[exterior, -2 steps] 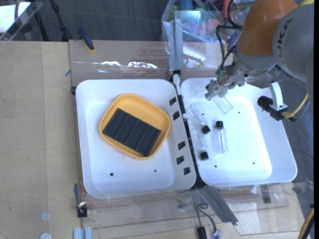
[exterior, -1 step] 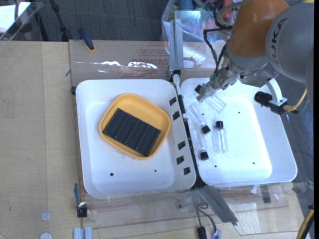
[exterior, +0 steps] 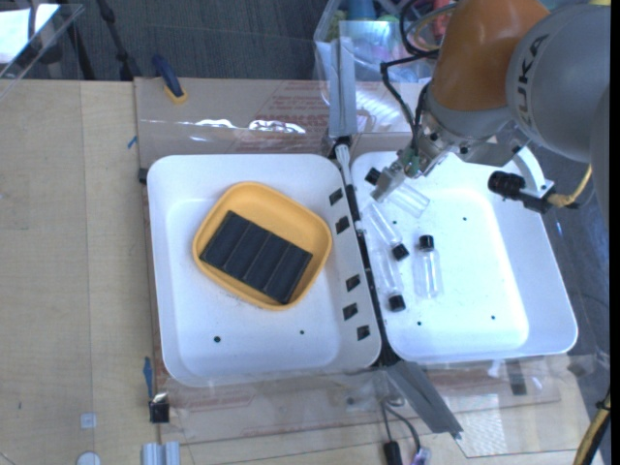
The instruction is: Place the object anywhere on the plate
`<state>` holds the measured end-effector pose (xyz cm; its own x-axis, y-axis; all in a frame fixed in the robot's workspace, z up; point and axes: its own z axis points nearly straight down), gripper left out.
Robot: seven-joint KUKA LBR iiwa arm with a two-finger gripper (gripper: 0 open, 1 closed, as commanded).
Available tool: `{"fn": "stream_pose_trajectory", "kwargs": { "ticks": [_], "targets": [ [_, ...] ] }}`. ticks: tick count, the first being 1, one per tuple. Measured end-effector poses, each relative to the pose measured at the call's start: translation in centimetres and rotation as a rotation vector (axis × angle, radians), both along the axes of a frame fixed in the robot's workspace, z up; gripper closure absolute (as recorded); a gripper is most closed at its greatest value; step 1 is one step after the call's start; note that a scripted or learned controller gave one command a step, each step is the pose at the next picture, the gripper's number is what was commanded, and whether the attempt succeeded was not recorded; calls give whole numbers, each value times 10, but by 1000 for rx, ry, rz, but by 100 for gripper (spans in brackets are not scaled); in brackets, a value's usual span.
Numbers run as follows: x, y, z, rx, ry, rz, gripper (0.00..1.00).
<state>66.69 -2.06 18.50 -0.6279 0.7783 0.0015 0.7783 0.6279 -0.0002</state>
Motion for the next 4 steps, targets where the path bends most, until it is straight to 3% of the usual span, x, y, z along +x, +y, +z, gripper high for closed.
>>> {"fn": "stream_pose_trajectory", "kwargs": {
  "ticks": [1,2,3,4],
  "targets": [
    [-4,13,0,0,-2,264,100],
    [-28,33,0,1,-2,523,100],
    [-78,71,13,1,-2,671,100],
    [-77,70,13,1,-2,670,0]
  ]
}}
